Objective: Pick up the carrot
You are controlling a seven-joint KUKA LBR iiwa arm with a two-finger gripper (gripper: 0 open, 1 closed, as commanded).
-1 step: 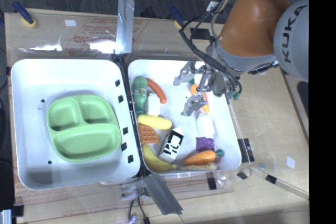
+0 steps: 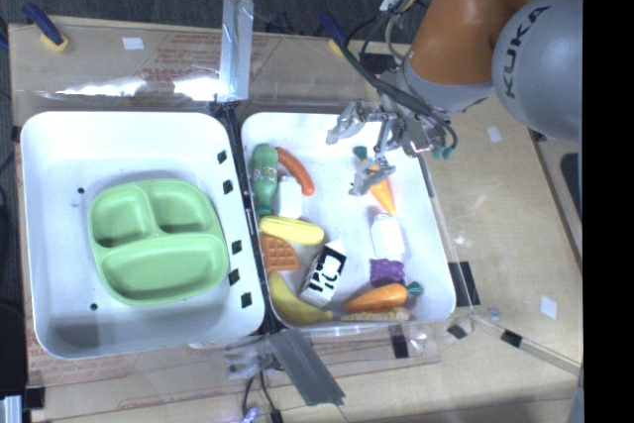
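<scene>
The claw (image 2: 379, 152) hangs over the back right part of the right bin (image 2: 332, 126), close to its right wall. Whether it is released or clenched cannot be told from this slant. Directly under it sits a small orange cone (image 2: 383, 193) with a greenish stub at its upper end, touching or nearly touching the claw. It looks like a carrot, but I cannot tell whether it is gripped or only lying below.

A plainer carrot (image 2: 376, 297), with a leafy green end, lies along the front wall of the same bin, well apart from the claw. It is just beside a purple bunch of grapes (image 2: 388, 270), with a white block (image 2: 387, 235) between the two orange pieces.

The main risk, in my judgement, is a weak hold. The cone tapers, so a grip near its thin end could squeeze it out. The right wall is also near enough to catch the claw or pin the cone. Going for the front carrot instead means working against the front wall with the grapes crowding it.

Open floor lies in the bin's middle back, left of the claw, before the sausage (image 2: 295, 170) and cucumber (image 2: 264, 175). Straight up is the freest way out.
</scene>
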